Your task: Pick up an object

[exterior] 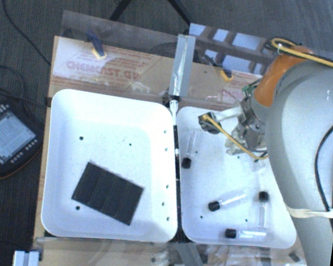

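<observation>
Your gripper (pixel 243 137) hovers at twelve o'clock in the right bin (pixel 194 222); whether it holds anything, you cannot tell. Clear vials (pixel 227 201) lie toward six o'clock, loose for picking.

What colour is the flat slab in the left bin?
Black, with faint panel lines: slab, camera view.
</observation>
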Robot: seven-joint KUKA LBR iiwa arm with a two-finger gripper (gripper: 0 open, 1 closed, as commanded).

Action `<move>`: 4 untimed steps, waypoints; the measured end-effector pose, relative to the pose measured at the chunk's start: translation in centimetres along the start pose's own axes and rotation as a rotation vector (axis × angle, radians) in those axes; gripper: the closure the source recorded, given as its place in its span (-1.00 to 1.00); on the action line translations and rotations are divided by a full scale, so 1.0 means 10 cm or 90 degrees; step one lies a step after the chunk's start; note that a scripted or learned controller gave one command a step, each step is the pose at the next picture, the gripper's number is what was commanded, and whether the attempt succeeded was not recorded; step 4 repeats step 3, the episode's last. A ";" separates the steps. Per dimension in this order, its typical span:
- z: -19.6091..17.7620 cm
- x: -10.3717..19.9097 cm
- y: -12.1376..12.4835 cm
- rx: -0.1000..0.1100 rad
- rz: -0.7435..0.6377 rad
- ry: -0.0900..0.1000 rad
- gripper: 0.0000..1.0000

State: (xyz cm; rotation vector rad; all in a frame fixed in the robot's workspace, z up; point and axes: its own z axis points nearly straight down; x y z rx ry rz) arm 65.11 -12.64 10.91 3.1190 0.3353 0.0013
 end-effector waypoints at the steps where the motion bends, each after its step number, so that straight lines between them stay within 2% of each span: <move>1: 0.18 0.14 -0.02 0.001 0.010 0.004 1.00; 4: 0.02 0.12 -0.03 0.007 0.011 0.001 1.00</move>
